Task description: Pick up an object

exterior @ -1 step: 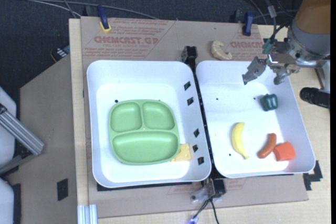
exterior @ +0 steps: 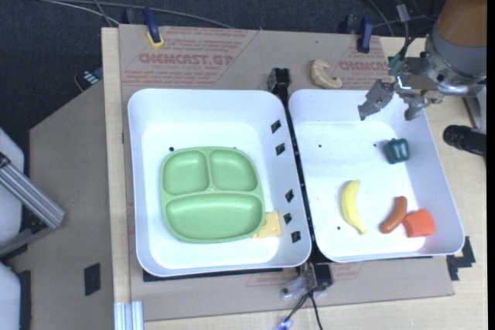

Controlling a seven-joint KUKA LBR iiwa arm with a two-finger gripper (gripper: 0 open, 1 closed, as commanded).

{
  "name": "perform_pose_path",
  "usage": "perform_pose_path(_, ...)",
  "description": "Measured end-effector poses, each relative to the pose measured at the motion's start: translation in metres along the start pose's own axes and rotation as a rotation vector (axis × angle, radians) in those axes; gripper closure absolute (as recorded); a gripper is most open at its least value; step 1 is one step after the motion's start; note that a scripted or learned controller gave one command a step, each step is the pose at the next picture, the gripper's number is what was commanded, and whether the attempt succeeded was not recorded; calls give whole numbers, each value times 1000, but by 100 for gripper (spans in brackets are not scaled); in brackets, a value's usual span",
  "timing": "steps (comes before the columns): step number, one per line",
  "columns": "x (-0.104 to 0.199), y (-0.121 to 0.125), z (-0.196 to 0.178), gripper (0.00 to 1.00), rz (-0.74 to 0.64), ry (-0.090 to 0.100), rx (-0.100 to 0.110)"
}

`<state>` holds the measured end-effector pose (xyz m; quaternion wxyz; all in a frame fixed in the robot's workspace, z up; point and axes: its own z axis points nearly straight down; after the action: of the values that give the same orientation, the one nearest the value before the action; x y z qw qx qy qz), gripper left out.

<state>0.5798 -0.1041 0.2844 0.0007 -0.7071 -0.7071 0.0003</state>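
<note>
- Even, bright overhead light; colours look slightly washed out.
- The two white bins (exterior: 300, 166) glare almost to pure white, hiding surface detail.
- Soft, short shadows under the green tray (exterior: 211, 193).
- The whole picture is mildly soft and grainy.

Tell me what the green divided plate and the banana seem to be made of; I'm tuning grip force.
Green divided plate: looks like molded plastic, matte to faintly glossy, uniform colour, rounded compartment ridges. Banana: probably a plastic or rubber toy, given its even yellow, smooth surface and absence of blemishes; real fruit cannot be ruled out from this view.
</note>
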Motion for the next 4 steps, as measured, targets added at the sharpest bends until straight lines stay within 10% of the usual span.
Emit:
perform_pose_path(3, 8, 18, 171, 0, -1, 1, 3)
perform_pose_path(4, 8, 18, 157, 100, 1, 1, -1)
